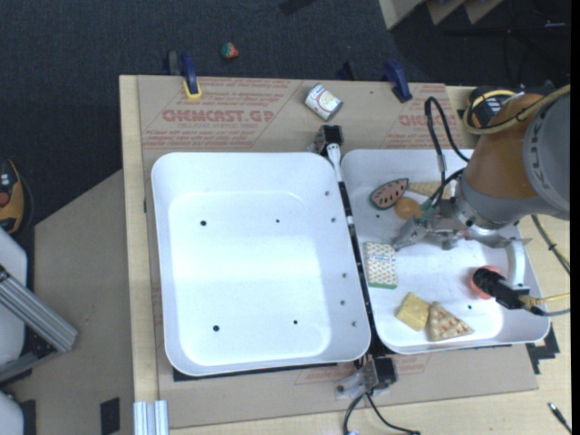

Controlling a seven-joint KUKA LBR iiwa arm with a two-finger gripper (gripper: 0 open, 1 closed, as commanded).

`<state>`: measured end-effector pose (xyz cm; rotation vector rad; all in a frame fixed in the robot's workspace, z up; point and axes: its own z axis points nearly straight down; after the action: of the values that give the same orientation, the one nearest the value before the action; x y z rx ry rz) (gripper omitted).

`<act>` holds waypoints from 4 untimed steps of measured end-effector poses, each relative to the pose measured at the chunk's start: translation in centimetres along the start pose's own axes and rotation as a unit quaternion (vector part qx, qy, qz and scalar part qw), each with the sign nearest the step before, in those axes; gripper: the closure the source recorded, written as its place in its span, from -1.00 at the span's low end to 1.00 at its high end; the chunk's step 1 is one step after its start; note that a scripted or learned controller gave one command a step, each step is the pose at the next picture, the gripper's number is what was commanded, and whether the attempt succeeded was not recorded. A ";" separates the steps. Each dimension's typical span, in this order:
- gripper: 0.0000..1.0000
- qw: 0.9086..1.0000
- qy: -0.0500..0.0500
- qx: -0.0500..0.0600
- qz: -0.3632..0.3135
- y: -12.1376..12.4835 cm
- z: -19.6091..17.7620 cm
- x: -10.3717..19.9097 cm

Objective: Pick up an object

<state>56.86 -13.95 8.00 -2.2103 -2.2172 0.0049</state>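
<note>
Tabletop (272,107): carries two white bins. Left bin (254,261): bare white floor. Right bin (453,333): holds all loose items. Arm (517,166): reaches in over right bin. Jaws (419,229): low in bin, state cannot be told. Patterned pad (381,265), yellow block (412,313), watermelon slice (390,192): apart on bin floor.

You see even overhead light glaring off the big glossy white plastic bin (181,270); the frame looks slightly soft.
</note>
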 end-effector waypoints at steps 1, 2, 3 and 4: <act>-1.00 1.000 -0.003 -0.008 0.000 8.0 -0.6 0.3; 1.00 1.000 -0.004 -0.007 0.000 7.8 -1.7 0.2; 1.00 1.000 -0.003 -0.014 -0.002 9.0 -15.0 5.5; 1.00 1.000 -0.003 -0.008 -0.002 9.8 -16.2 13.4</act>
<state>66.76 -0.63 24.15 -2.2160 -2.2333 -0.0061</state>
